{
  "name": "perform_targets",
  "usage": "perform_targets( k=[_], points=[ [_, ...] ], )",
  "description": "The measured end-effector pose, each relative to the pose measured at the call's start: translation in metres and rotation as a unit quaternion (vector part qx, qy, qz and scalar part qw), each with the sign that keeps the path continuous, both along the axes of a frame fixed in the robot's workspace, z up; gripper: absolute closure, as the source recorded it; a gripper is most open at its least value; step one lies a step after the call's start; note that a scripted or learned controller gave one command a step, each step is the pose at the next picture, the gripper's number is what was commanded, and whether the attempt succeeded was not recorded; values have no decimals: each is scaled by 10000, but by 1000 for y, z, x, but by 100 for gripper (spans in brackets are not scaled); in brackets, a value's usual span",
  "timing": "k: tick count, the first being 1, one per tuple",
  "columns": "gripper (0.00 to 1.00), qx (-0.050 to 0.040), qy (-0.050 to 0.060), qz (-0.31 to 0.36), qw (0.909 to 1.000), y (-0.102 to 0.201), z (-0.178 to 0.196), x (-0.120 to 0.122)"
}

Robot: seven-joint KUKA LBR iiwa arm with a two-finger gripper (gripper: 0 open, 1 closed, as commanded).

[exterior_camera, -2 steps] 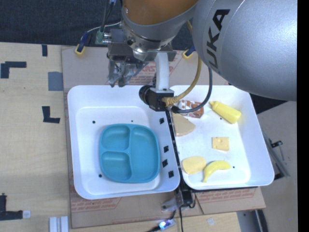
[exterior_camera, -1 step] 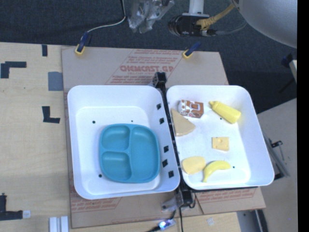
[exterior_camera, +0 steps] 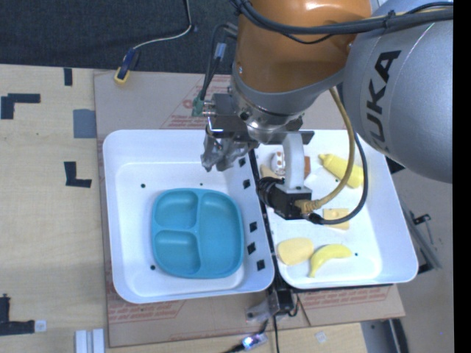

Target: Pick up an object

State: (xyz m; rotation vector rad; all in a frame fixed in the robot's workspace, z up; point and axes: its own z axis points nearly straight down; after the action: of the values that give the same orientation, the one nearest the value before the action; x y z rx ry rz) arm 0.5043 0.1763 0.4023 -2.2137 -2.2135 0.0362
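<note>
My pincer [exterior_camera: 219, 153] hangs over the far edge of the left bin [exterior_camera: 118, 197], just beyond the far right corner of the blue plate [exterior_camera: 197, 232]. From this angle I cannot tell whether it is open or closed.

The blue plate is the one thing I measure by. It lies flat on the floor of the left bin and has three compartments, two on its left side and one long one on its right. It bears no label that I can read.

To the right of the plate, across the two touching rims, is the right bin [exterior_camera: 390, 219]. A rounded yellow piece [exterior_camera: 294, 251] lies closest to the plate, level with its near half. A banana-shaped piece [exterior_camera: 329, 257] is just beside that one, further right. A pale wedge [exterior_camera: 337, 215] lies beyond them, and a longer yellow piece [exterior_camera: 343, 169] lies further still from the plate, toward the far right.

On my grey arm [exterior_camera: 412, 72], above and to the right of the plate, the black letters "UKA" run sideways; the start of the word is cut off by my orange band [exterior_camera: 302, 28].

The brown board [exterior_camera: 147, 101] under both bins carries red print beyond the plate, too small to read.
</note>
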Motion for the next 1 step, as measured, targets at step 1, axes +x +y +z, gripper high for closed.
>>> perform_targets(
  k=[1],
  points=[
    [100, 49, -171, 10, 9998, 6, 137, 62]
  ],
)
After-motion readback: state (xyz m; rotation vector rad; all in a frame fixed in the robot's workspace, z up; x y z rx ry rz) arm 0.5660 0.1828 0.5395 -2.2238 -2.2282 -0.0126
